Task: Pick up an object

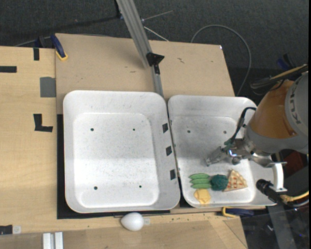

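gripper (pixel 213 158): fingers' state cannot be told | toys (pixel 217 182) below it, crowded against right bin (pixel 207 113) near edge | free floor above it

1. Two bins sit side by side on the bench (pixel 109 61): the left bin (pixel 114 149) and the right bin (pixel 207 113), their inner rims touching.
2. In the right bin's near corner lie four things close together: pea pod (pixel 199 179), broccoli (pixel 218 181), pizza slice (pixel 237 181) in a row (left to right), with the corn (pixel 201 195) just before the pea pod.
3. The gripper (pixel 220 156) hangs over the right bin, just behind that cluster.
4. An egg (pixel 132 221) lies on the bench before the left bin.
5. A rail (pixel 137 27) slants in from behind, ending where the bins meet.
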### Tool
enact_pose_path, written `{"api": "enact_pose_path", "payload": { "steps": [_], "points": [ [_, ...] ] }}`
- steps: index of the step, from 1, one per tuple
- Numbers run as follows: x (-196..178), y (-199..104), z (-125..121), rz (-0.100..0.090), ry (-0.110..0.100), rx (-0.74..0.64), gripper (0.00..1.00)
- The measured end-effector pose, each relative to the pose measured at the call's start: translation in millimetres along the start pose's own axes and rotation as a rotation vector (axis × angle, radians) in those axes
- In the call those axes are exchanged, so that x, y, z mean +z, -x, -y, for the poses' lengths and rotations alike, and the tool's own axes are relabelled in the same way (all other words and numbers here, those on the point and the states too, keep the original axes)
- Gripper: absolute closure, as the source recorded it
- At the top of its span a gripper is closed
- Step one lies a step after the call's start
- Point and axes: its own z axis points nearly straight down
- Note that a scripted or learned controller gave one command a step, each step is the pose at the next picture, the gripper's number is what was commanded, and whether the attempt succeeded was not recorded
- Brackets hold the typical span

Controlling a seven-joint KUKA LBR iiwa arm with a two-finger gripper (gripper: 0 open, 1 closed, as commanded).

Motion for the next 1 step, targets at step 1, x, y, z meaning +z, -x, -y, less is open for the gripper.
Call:
{"api": "enact_pose_path", "payload": {
  "steps": [1],
  "points": [
    [-12.7,-0.7,-1.0,0.000,0.004,-0.002,1.00]
  ]
}}
